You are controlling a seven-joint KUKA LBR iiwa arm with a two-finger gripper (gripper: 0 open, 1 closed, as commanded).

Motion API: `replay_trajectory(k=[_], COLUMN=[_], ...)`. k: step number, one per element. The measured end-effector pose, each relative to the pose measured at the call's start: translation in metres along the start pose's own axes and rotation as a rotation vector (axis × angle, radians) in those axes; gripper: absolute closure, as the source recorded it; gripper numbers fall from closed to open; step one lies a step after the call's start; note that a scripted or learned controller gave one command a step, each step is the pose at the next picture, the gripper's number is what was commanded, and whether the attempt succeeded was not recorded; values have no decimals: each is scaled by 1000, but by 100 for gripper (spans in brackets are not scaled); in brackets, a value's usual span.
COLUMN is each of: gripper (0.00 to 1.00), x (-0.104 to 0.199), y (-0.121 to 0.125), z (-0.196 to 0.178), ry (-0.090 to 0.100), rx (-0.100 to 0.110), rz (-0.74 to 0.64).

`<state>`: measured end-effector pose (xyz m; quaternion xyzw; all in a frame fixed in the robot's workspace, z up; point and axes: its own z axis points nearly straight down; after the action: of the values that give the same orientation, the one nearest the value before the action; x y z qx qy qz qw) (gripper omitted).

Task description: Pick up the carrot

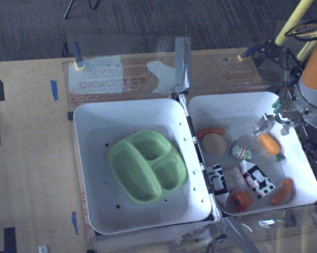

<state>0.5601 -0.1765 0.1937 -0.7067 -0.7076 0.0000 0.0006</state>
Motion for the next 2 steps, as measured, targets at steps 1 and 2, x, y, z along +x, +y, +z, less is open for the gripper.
replay_trajectory(k=[1, 2], gripper=[0, 100], x=[-27, -29], y=[22, 21], z=[92, 83], ry=[10, 4], rx=[-11, -11], rz=[12, 13])
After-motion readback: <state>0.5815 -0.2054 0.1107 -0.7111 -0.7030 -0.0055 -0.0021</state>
